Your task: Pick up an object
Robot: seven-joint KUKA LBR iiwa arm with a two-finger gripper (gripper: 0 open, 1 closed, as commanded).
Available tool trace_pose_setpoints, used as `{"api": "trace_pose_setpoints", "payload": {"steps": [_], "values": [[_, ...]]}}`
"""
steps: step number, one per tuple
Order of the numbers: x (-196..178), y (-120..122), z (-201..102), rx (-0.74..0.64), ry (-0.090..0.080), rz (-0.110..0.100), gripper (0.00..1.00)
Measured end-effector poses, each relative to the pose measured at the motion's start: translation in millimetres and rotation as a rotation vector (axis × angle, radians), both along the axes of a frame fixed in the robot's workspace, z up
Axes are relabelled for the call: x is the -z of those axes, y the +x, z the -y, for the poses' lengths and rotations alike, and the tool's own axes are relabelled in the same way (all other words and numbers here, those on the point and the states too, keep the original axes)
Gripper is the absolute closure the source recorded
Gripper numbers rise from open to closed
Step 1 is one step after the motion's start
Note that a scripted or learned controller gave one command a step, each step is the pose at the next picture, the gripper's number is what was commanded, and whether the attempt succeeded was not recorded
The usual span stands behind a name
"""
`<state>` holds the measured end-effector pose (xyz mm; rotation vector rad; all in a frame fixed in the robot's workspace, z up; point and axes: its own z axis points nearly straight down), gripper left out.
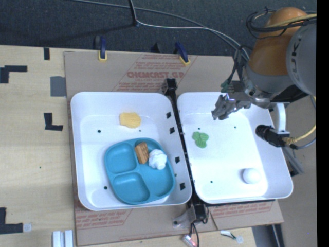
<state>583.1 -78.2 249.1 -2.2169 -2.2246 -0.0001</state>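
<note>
Green object (200, 139) is seen lying on the floor of the right bin (267, 161), with a white ball (251, 176) well apart near the front corner. The gripper (222, 110) is held above the bin, up and right of the green object; whether its fingers are spread cannot be told.

Probably a robotics lab: clamped cardboard (154, 73), taped bench (31, 138), loose cables (169, 22).
</note>
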Motion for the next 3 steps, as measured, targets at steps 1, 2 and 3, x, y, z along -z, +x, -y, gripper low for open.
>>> {"api": "trace_pose_setpoints", "payload": {"steps": [1, 2, 3], "values": [[14, -4, -56, -0.001, 0.0, -0.001, 1.0], [7, 2, -109, -0.002, 0.0, 0.0, 1.0], [4, -1, -164, -0.002, 0.0, 0.0, 1.0]]}}
